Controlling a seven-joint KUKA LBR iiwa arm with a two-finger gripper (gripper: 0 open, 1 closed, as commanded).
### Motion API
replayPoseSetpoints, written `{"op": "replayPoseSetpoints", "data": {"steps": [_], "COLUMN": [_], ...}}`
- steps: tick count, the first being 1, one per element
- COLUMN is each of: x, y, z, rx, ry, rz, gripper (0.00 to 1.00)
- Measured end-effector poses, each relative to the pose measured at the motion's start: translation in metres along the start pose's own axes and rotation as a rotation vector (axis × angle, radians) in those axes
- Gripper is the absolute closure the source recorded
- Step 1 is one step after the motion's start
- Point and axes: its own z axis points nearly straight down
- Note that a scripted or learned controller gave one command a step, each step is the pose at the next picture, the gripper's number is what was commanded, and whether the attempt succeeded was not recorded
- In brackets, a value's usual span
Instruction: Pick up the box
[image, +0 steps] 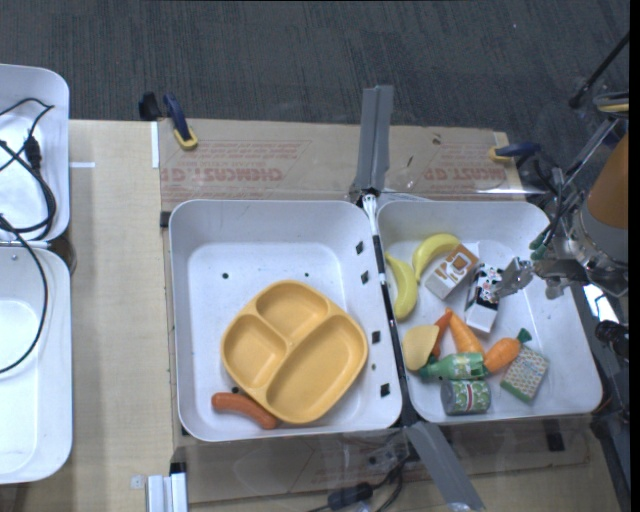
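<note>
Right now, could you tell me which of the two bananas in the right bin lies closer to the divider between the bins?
The slimmer banana, stretched lengthwise right beside the divider. The plumper, curved banana sits further right, touching the box.

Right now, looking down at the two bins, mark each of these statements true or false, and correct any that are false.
1. The yellow divided plate lies in the left bin. True.
2. The sausage rests in one of the plate's compartments. False: it lies on the bin floor beside the plate's near edge.
3. The bananas are in the right bin. True.
4. The box is lifted above the bin between the gripper's fingers. False: it lies in the right bin beside the bananas, and the gripper is off to its right.
5. The green can sits in the left bin. False: it is in the right bin, near its front edge.
</note>
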Motion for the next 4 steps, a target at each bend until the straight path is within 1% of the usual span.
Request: {"op": "replayPoseSetpoints", "data": {"steps": [1,2,3,4], "x": [0.052,0.077,0.109,0.134], "y": [0.015,-0.055,-0.050,-0.048], "z": [0.044,-0.120,-0.018,-0.067], "rx": [0.002,-0.002,0.002,-0.001], "ry": [0.000,-0.002,-0.001,-0.002], "rz": [0.163,0.208,0.334,0.480], "gripper": [0.00,0.00,0.00,0.00]}}
